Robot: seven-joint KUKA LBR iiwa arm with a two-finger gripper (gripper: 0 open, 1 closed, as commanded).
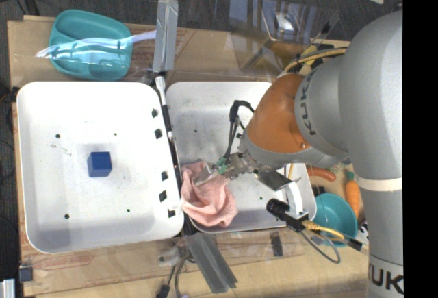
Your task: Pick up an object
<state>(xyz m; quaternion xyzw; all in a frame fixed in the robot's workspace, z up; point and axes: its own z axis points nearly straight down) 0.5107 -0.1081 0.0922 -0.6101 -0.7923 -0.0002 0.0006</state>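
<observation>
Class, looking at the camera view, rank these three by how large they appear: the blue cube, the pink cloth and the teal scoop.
1. Teal scoop, on the bench behind the bins, looks largest.
2. Pink cloth, in the right bin, somewhat smaller.
3. Blue cube, in the left bin, clearly smallest.
</observation>
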